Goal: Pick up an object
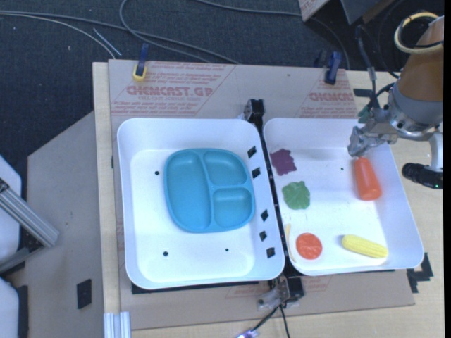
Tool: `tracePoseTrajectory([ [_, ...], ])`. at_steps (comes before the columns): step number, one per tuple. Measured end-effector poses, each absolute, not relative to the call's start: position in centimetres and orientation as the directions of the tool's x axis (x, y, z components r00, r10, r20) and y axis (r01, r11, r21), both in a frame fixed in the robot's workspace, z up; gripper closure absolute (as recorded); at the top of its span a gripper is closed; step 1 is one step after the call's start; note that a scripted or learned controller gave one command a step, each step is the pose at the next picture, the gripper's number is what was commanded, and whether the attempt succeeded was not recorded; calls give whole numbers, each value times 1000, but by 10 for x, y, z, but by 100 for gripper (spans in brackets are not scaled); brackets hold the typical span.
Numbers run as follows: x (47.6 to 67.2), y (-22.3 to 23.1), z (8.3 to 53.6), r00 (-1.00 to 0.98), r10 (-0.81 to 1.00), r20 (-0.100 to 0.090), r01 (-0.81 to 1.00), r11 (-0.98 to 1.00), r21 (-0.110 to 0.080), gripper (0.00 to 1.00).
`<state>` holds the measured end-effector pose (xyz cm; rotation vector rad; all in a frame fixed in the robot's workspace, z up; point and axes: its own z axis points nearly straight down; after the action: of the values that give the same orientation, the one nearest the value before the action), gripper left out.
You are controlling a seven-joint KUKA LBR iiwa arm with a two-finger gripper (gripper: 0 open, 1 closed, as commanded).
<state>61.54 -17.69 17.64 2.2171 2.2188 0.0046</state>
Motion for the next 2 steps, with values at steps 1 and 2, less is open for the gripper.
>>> tracePoseTrajectory([
  [1,626,-182,233,-1,1000,-2,1000,1,7,100],
  [2,628,-185,299,-1,1000,-3,1000,1,9,100],
])
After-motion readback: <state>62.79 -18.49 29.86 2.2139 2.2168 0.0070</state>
